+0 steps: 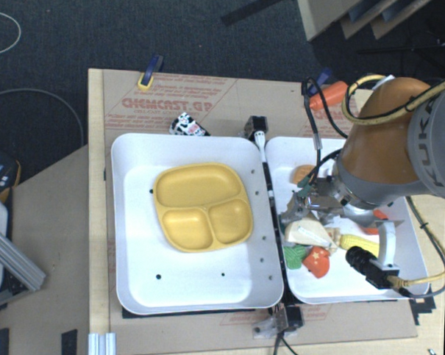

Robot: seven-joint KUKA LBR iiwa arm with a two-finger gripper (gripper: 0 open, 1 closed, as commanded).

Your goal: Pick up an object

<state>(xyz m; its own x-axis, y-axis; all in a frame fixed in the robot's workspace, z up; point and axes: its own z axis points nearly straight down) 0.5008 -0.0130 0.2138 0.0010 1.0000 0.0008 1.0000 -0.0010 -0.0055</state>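
Two white bins sit side by side; the left bin (132, 228) holds a yellow divided tray (203, 206). At centre right, the gripper (303, 207) reaches into the right bin (335, 290), just above a cream wedge-shaped object (308, 233) and a red strawberry toy (318, 262). Whether the claw is clenched, I cannot tell.

Arm (401, 144) enters from 3 o'clock, orange band up top, grey wrist angled down toward 8 o'clock. Claw (298, 206) low at wrist's end; finger state unreadable under wrist bulk.
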